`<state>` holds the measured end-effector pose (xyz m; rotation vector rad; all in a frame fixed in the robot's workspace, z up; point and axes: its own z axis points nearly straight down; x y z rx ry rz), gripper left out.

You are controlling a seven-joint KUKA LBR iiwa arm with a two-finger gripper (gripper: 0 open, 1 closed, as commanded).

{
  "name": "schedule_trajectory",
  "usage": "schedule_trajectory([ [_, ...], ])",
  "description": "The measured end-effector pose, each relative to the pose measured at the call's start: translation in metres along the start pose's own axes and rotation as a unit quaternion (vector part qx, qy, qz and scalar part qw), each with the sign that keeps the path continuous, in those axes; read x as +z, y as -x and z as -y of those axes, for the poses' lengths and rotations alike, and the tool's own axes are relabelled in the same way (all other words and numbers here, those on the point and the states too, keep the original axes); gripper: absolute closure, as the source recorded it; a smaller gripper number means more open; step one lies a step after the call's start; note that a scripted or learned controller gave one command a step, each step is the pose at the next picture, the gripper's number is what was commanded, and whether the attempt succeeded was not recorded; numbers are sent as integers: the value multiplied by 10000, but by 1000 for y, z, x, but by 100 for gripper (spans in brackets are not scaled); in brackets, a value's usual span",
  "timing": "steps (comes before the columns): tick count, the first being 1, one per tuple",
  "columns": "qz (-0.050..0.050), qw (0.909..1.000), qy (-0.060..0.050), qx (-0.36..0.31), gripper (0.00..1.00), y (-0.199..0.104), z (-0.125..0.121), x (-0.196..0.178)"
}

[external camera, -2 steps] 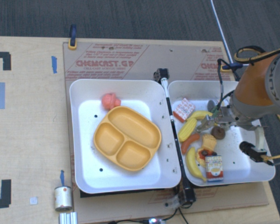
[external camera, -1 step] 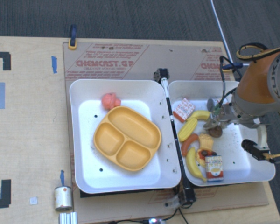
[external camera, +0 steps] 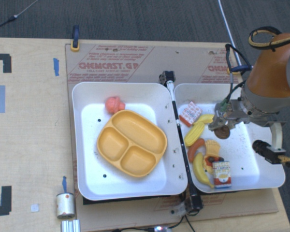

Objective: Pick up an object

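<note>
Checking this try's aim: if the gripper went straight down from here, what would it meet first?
Probably the bare floor of the right bin, just right of the corn cob. The gripper hangs there, though depth is unclear.

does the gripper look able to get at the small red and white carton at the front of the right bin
Probably yes. The small red and white carton lies uncovered on top, beside a yellow toy banana, and the gripper hovers over the same right bin.

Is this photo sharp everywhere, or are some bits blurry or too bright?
Camera view: light is even and soft; the yellow divided plate looks crisp, the gripper is slightly smeared, and the white bin walls are bright, nearly washed out, with faint shadows.
</note>
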<state>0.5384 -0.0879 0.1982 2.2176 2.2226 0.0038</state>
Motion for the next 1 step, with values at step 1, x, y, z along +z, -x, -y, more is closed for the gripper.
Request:
schedule_trajectory([
  [1, -6, 10000, -24, 5, 100, -27, 52, -19],
])
